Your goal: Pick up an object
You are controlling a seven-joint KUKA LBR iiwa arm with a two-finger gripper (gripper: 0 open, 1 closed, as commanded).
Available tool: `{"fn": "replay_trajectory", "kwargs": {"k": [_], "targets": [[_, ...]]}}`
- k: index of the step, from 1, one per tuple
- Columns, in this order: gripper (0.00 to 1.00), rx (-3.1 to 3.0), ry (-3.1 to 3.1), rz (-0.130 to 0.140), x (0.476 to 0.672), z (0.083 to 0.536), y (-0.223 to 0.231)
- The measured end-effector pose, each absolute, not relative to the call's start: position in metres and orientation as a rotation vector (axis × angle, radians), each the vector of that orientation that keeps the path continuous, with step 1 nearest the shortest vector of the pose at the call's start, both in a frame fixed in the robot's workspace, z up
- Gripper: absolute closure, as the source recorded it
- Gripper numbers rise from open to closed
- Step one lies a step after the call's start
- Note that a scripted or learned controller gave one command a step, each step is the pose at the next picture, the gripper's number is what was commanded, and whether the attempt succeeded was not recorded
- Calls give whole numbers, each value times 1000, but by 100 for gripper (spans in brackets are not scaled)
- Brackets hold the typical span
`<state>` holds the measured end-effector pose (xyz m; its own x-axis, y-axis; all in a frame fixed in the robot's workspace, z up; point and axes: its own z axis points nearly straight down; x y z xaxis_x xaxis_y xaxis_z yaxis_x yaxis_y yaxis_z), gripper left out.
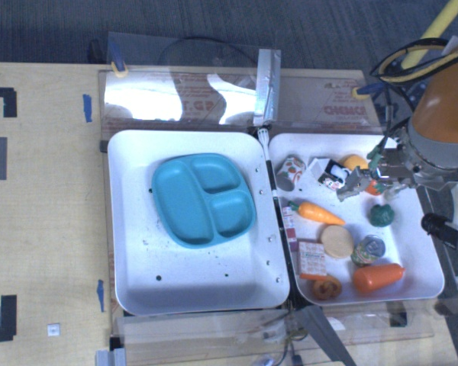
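Gripper (356, 183) hung low over right bin (431, 277), jaws' state I couldn't tell, w/ toy carrot (319, 213) just below-left of them & black-white packet (334, 174) just beside, so best drop straight, centred on one item.

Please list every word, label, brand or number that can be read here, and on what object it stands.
None can be read.
Red print on the clear plastic panel behind the bins: blurred.
Red and white printed packet in the right bin: too small.
Black and white card beside the gripper: too small.
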<state>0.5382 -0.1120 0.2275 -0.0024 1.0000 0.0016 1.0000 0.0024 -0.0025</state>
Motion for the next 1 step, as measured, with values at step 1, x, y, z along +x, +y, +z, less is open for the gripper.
{"fn": "replay_trajectory", "kwargs": {"k": [1], "targets": [[0, -2116, -2315, 4, 587, 123, -122]]}}
